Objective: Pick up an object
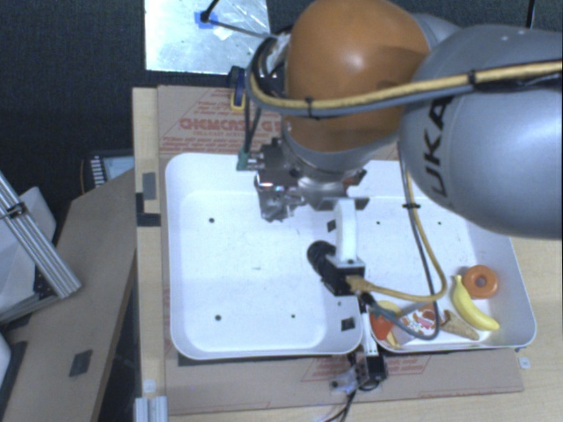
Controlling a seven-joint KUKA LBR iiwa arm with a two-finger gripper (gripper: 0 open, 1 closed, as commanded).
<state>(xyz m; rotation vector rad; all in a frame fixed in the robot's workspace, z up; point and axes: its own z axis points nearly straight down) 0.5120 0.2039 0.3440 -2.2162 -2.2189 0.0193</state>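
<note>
Banana (472,308) (beside orange ring (479,280)) in right bin (521,323).

1. The arm (413,86) fills the top right, its big orange band above the wrist, a yellow cable draped across it.
2. The gripper (283,202) hangs over the left bin (202,323), close to that bin's far edge.
3. In the right bin (519,315), near corner: a yellow banana (471,306), an orange ring-shaped piece (480,280) just beside its tip, and a small cluster of red and pale items (406,323) to its left.
4. A foil sheet (207,20) lies beyond the bench.
</note>
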